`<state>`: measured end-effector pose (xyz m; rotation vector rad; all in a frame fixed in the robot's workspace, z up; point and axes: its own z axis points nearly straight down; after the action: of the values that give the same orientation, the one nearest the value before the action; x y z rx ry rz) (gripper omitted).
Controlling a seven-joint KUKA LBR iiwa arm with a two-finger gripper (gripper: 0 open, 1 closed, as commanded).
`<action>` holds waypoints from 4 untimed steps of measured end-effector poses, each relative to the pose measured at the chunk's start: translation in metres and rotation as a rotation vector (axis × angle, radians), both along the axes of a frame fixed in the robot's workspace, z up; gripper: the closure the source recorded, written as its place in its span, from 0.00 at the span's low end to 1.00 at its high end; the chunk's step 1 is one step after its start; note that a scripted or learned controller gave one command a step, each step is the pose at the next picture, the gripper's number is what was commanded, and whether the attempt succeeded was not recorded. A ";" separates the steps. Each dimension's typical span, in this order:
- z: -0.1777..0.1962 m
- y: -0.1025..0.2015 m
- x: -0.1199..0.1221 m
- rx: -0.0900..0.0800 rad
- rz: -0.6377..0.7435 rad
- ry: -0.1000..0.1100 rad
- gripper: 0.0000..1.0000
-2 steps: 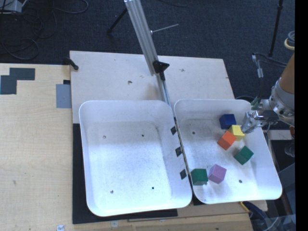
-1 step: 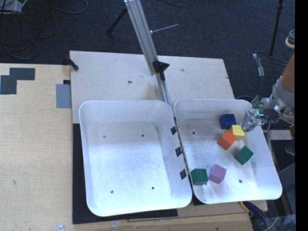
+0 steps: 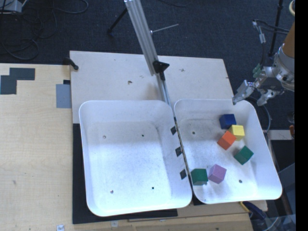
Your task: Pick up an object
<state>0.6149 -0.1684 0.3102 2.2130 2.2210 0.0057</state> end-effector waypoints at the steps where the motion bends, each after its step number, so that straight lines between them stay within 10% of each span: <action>1: -0.157 -0.014 0.018 0.004 -0.004 0.016 0.00; 3: -0.218 0.021 -0.074 0.001 -0.006 0.005 0.00; 4: -0.208 0.019 -0.073 0.003 -0.010 0.007 1.00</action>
<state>0.5416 -0.1489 0.1025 2.2288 2.2155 0.0009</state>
